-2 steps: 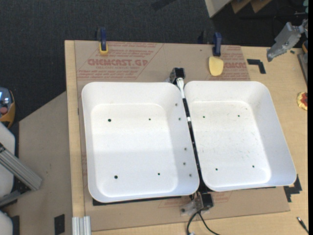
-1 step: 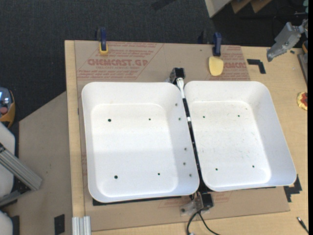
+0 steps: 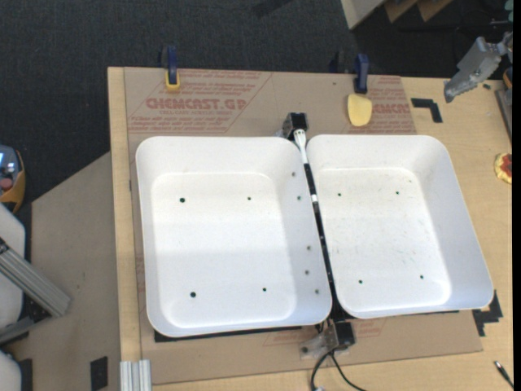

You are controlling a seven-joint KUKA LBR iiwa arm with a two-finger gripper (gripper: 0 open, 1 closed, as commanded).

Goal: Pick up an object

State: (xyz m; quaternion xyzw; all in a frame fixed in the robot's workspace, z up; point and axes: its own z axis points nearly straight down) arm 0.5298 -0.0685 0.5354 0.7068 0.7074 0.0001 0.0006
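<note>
Gripper (image 3: 476, 62) hangs at the view's upper right, beyond the bins; whether it is released or clenched cannot be told. A small yellow object (image 3: 360, 110) lies on the surface (image 3: 244, 96) just behind the right bin (image 3: 391, 218), below a blue clamp (image 3: 361, 70). Its long axis runs roughly up-down in view, and it is well left of the gripper.

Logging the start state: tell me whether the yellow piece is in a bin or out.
Out. The yellow piece lies on the brown board, just past the right bin's far rim.
</note>
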